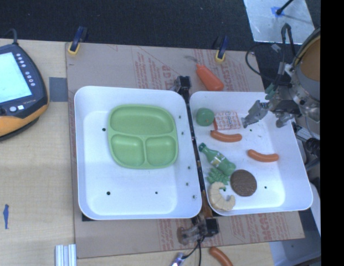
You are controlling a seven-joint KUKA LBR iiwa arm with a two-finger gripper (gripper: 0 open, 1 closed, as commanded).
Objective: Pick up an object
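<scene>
In the right bin (293, 195), a sausage (263, 156) lies crosswise below the spread-fingered tool (267, 115).

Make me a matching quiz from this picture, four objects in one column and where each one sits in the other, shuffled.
Things:
1. green three-compartment plastic plate
2. round brown cookie
3. orange toy carrot
4. grey handheld control pendant

Places:
A. on the cardboard behind the bins
B. in the left white bin
C. on the wooden bench, far left
D. in the right white bin

Pairs: 1-B, 2-D, 3-A, 4-C
</scene>
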